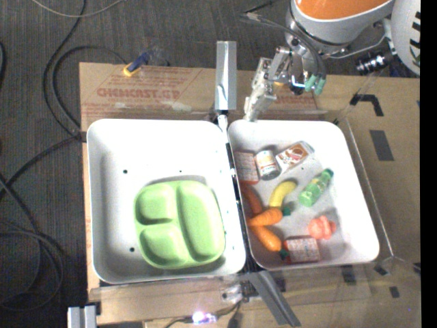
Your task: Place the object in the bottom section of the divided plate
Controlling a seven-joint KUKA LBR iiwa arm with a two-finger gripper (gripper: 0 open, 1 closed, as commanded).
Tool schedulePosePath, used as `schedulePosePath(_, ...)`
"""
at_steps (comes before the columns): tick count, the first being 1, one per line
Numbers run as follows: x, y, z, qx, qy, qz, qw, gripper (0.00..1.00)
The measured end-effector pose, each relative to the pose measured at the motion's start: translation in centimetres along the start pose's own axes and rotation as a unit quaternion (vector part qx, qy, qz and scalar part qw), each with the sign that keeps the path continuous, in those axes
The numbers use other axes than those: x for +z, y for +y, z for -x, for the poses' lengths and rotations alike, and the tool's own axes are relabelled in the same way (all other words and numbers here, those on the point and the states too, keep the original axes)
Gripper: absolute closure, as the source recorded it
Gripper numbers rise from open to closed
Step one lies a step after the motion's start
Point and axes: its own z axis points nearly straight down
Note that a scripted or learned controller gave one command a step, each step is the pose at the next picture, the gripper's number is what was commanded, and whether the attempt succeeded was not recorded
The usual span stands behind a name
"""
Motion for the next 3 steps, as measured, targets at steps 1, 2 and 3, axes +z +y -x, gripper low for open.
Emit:
schedulePosePath(1,2.6,1.2,-11.1,-0.058,0.001,-0.001,0.9983,1.00)
schedulePosePath(2,5.6,5.9,-11.9,-0.008,0.002,0.000,1.0000,1.00)
schedulePosePath(3,-1.1,11.7,-2.5,-0.045,0.000,-0.001,0.9990,1.00)
